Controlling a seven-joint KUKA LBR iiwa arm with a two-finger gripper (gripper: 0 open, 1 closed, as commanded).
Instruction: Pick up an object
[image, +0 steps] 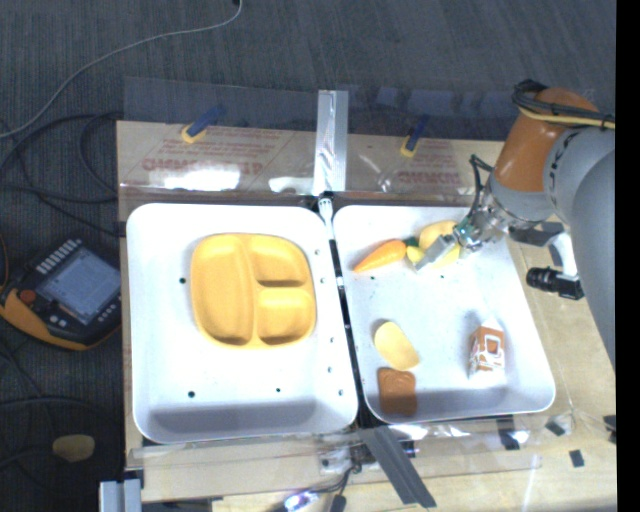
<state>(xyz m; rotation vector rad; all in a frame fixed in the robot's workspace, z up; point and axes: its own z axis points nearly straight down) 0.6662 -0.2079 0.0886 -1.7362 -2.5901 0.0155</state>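
Observation:
My gripper (452, 243) reaches down into the far part of the right bin (520, 300), its tip right at a yellow lemon-like object (436, 236). An orange carrot (380, 255) lies just left of that. Nearer the front of the same bin lie a pale yellow oval piece (397, 346), a brown block (397, 391) and a small orange-and-white carton (487, 351). The wrist hides the fingertips.
The left bin (160, 400) holds a yellow divided tray (252, 287). A metal divider (340, 300) separates the bins. The arm's grey body (600, 220) crosses the right edge. A handheld pendant (70, 290) and cables lie on the floor at left.

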